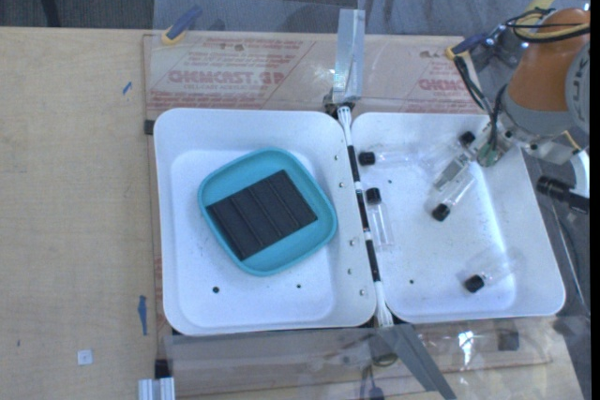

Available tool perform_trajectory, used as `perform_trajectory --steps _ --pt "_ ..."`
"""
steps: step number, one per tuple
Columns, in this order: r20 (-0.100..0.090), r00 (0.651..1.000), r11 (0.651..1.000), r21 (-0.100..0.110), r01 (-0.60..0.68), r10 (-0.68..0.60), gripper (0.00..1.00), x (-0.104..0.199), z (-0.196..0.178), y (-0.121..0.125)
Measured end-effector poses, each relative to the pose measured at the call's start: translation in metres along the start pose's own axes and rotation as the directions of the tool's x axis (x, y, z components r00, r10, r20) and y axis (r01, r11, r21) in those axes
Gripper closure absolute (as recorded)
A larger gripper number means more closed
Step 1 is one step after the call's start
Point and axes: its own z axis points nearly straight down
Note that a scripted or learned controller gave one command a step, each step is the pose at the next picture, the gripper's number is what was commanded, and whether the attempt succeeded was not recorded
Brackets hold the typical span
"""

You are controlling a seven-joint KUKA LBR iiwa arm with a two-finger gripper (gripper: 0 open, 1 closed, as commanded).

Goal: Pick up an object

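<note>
On the wooden tabletop (75, 201) two white bins sit side by side; nearest the camera, in the right bin (525, 295), a clear vial with a black cap (475, 282) lies near the front edge; further back, a second vial (374, 213) lies along the divider, and a third (448, 196) lies tilted towards the bin's middle; a fourth black-capped vial (367, 157) rests nearer the back. In the left bin (178, 295) a teal square plate (214, 192) holds a dark ribbed slab (262, 213). At the far right the claw (486, 151) hovers over the right bin's back corner — whether it is spread or pressed together cannot be told; nothing visibly sits between its tips.
</note>
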Motion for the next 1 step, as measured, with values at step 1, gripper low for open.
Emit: perform_trajectory --steps 1 --pt "0.009 1.000 1.000 -0.006 0.004 -0.003 1.00 -0.0011 -0.0133 0.0029"
